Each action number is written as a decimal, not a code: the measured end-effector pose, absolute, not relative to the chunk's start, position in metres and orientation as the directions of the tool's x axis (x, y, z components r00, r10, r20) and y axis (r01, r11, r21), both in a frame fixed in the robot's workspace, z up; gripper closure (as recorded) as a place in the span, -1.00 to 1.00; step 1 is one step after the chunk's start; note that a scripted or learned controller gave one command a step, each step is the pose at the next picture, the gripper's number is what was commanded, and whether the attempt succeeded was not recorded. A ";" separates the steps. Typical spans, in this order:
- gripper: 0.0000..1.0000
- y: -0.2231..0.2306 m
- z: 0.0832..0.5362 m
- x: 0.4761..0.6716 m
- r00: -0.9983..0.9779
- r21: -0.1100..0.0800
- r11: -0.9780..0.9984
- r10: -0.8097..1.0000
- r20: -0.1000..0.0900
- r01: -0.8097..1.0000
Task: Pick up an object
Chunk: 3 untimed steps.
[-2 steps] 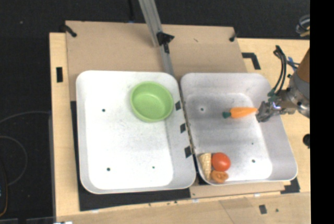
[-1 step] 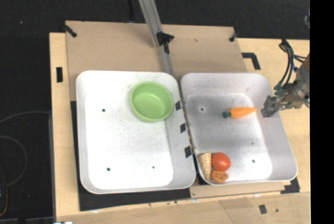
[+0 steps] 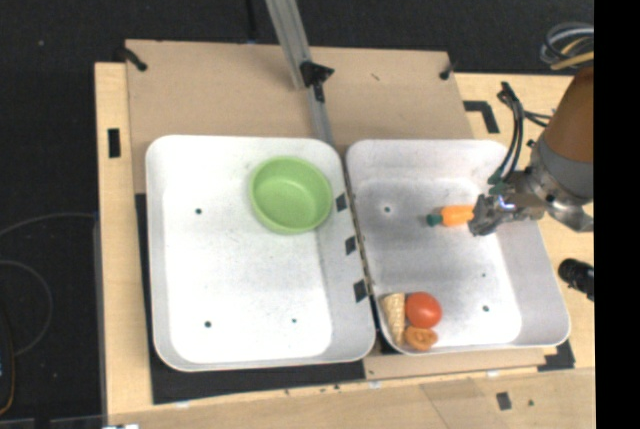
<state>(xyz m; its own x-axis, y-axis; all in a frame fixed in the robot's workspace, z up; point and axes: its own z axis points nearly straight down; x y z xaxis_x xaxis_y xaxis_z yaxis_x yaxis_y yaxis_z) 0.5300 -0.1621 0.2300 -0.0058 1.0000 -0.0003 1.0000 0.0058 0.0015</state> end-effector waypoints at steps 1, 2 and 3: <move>1.00 -0.108 0.242 0.532 -0.009 0.003 0.009 1.000 0.002 1.000; 1.00 -0.063 0.241 0.533 -0.008 0.001 0.008 1.000 0.002 1.000; 1.00 -0.021 0.235 0.527 -0.003 0.001 0.003 1.000 0.001 1.000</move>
<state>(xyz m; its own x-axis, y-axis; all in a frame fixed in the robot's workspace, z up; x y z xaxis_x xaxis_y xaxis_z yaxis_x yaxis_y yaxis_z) 0.5271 -0.0205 0.2346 -0.0029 1.0000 0.0005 1.0000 0.0029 0.0006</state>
